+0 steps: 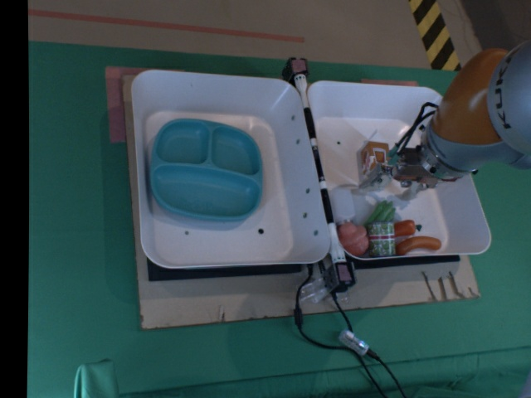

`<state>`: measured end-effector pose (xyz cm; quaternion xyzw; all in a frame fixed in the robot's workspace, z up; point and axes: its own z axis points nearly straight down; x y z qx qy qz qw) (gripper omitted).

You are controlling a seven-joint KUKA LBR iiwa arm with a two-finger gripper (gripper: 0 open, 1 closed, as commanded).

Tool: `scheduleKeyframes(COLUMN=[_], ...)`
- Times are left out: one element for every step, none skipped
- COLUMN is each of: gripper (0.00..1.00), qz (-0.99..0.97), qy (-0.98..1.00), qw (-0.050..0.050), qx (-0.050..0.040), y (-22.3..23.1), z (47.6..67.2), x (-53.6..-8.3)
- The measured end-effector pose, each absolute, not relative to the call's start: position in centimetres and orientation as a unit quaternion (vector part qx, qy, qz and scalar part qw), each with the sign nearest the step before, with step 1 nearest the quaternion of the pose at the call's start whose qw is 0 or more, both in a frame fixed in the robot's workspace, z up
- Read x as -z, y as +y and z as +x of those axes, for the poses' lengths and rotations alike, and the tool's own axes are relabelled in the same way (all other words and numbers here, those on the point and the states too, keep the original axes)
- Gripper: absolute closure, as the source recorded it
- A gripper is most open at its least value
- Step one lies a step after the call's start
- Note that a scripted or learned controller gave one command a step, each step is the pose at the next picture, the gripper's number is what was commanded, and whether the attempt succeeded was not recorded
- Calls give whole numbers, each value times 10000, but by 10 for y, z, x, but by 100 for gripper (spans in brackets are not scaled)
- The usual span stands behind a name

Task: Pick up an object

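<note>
Hand (390, 175) hovers beside small boxy orange-white carton (373, 157).

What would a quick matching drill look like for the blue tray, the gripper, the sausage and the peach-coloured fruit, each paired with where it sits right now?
Things:
1. blue divided tray
2. gripper
3. sausage
4. peach-coloured fruit

Places:
A. near edge of the right bin, on its arm side
B. over the middle of the right bin, beside a small orange-and-white carton
C. left bin
D. near corner of the right bin, by the divider between bins

Pairs: 1-C, 2-B, 3-A, 4-D
</note>
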<state>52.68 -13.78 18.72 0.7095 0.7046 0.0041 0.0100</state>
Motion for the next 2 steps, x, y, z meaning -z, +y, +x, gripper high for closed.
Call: scheduleKeyframes(gripper=[0,100], qz=[7101,7132], qy=[7040,7006], qw=[135,197], qx=[-54,-67], y=[-132,-136], z=[472,474], x=[-187,-201])
